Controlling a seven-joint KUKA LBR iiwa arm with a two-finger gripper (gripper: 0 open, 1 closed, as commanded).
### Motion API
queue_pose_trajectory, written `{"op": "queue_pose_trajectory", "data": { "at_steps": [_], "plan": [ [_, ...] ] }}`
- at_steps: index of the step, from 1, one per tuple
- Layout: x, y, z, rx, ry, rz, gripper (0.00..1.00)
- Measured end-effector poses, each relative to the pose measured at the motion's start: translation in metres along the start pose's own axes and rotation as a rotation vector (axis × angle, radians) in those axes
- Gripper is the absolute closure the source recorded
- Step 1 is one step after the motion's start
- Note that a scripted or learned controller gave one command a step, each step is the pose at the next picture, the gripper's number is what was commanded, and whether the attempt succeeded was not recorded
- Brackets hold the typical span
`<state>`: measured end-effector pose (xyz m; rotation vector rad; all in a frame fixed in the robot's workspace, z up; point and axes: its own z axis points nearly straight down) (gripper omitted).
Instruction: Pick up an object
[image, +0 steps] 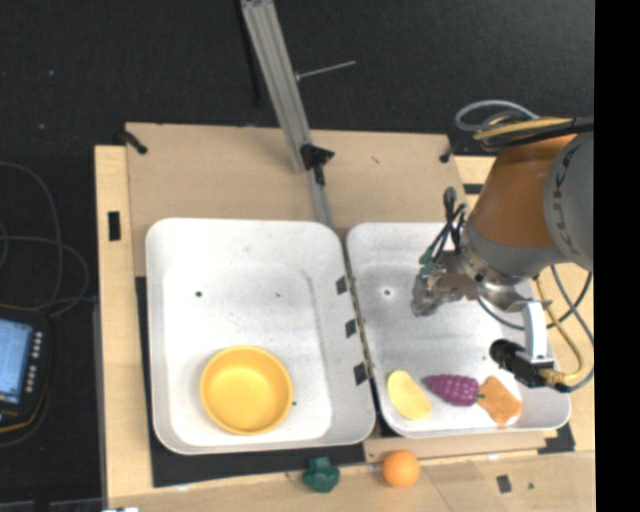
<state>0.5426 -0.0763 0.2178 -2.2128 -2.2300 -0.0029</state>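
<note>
Gripper (432, 296) sits over the upper-middle floor of the right bin (385, 250), arm coming in from the right, orange band above the wrist. It's small and dark against the bin here; can't tell its state, and nothing is visibly held in it.

Candidate objects are all at the near edge of the right bin, in a row: yellow lemon-like piece (408, 395), purple grape bunch (452, 389), orange block (501, 399). Lemon and grapes are just beside each other, grapes and orange block nearly touching. They're bunched against the front wall, probably because the bin floor slopes or they got pushed there. That tight row leaves little room on either side of the grapes.

Gripper is well apart from all three, with bare bin floor under it. Judgement: pick not yet done, approach phase or a position off-target. It needs to go toward the near edge of the bin before any descent makes sense.

Left bin (170, 250) has a yellow bowl (246, 389) in its near part, upright, opening up. Far from the arm, unlikely target right now.

Outside the bins on the tabletop (200, 160): orange ball (400, 468) and a small green object (321, 475) along the front edge.

Risk: front wall blocks a finger on the near side of the row; lemon at the row's end looks the easiest grab.
</note>
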Motion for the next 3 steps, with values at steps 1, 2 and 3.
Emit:
{"op": "queue_pose_trajectory", "data": {
  "at_steps": [1, 2, 3],
  "plan": [
    [0.047, 0.032, -0.014, -0.002, 0.0, 0.0, 1.0],
    [0.091, 0.065, -0.021, -0.002, 0.0, 0.0, 1.0],
    [0.148, 0.089, -0.017, -0.001, 0.0, 0.0, 1.0]
  ]
}}
